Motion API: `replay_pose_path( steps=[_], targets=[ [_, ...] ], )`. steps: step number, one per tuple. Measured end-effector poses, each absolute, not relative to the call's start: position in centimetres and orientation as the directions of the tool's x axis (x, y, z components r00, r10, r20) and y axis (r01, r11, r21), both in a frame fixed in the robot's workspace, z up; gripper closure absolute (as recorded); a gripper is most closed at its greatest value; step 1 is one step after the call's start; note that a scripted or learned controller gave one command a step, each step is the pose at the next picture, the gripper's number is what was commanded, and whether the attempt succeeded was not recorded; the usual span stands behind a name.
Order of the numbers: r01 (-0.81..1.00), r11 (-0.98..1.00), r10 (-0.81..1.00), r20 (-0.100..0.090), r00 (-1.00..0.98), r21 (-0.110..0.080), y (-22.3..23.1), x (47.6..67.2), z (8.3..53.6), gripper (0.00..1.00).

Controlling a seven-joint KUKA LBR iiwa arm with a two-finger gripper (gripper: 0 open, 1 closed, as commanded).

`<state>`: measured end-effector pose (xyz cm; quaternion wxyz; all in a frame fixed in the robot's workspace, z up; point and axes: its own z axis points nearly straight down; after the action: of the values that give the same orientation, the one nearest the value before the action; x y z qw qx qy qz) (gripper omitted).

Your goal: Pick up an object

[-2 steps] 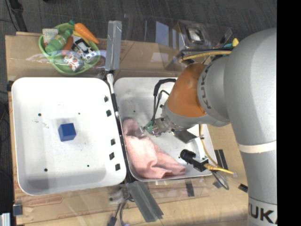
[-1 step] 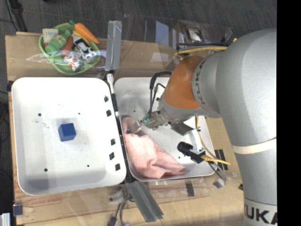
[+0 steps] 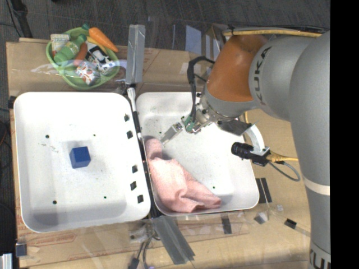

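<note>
**While the pincer is hovering by the cloth, a slipped or empty grab is the main worry**

While the arm is reaching in from the right of the frame, its pincer is hanging low over the right bin, near the frame's centre, with the tip just above the upper end of the pink cloth. Whether it is released or clenched I cannot tell, as the tip is too small and slender to read; nothing is visibly caught in it.

The cloth is lying crumpled along the right bin's left wall, running toward the lower middle of the frame. A blue cube is sitting alone in the left bin, well apart from the pincer.

Several things could be going wrong from here, in my judgement. Soft folds may be giving way, so the pincer could be closing on a thin edge that slides out on the lift. Being so near the dividing wall, the tip could be striking or scraping the rim. A dangling cloth could also be dragging on the wall.

As for writing, grey letters reading "KUKA" are partly showing on the arm, at the upper right. A green bowl of toy food is resting on the counter at upper left; its packets carry print too small to read.
</note>
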<state>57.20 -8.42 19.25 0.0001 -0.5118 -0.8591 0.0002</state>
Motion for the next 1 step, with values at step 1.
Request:
replay_pose_path(
  steps=[1],
  targets=[
    [0.870,0.493,0.870,0.002,-0.493,0.000,-11.10,50.67,9.24,0.00]
  ],
)
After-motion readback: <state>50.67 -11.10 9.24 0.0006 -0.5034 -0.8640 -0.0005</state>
